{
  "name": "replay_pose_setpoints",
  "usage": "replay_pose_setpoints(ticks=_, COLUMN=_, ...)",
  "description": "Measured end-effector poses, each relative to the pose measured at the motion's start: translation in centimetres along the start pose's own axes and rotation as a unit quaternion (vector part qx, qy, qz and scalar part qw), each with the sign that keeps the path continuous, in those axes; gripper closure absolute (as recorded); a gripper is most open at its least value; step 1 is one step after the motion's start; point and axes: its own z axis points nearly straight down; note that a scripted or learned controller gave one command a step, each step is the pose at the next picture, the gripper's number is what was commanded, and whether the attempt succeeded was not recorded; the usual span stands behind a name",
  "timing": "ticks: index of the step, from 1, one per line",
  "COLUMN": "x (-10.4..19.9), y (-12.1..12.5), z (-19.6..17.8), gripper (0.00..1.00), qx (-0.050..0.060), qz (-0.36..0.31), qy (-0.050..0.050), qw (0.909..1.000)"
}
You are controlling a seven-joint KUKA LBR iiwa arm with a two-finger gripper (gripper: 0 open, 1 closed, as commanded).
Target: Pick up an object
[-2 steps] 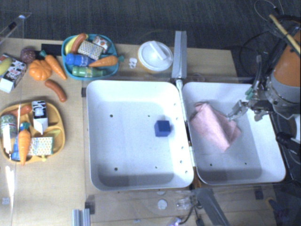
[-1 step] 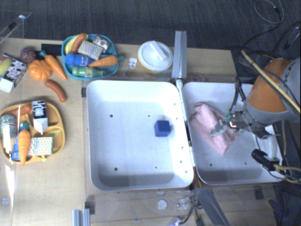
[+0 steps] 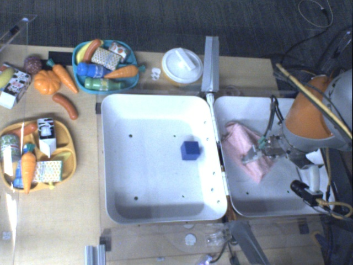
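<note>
The arm is reaching into the right bin (image 3: 276,203) from the right side. Its gripper (image 3: 258,151) is sitting low over a pink cloth (image 3: 244,148) that is lying crumpled near the left wall of that bin. The gripper is touching the cloth's right part, but it is too small and dark to tell how it is set on the cloth. A blue cube (image 3: 190,149) is resting alone in the left bin (image 3: 138,203), toward its right edge, well apart from the gripper.
</note>
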Motion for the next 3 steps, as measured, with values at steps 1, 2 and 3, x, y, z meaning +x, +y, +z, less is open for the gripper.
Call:
replay_pose_setpoints(ticks=1, x=0.1, y=0.2, z=-1.0, gripper=1.0, qx=-0.001, qz=-0.001, qy=0.0, qw=1.0)
replay_pose_setpoints(ticks=2, x=-3.9, y=4.8, z=0.1, gripper=1.0, qx=0.0, qz=-0.037, qy=0.001, qw=0.9993)
replay_pose_setpoints(ticks=3, x=-3.7, y=4.8, z=-0.8, gripper=1.0, qx=0.0, qz=-0.039, qy=0.002, qw=0.9992)
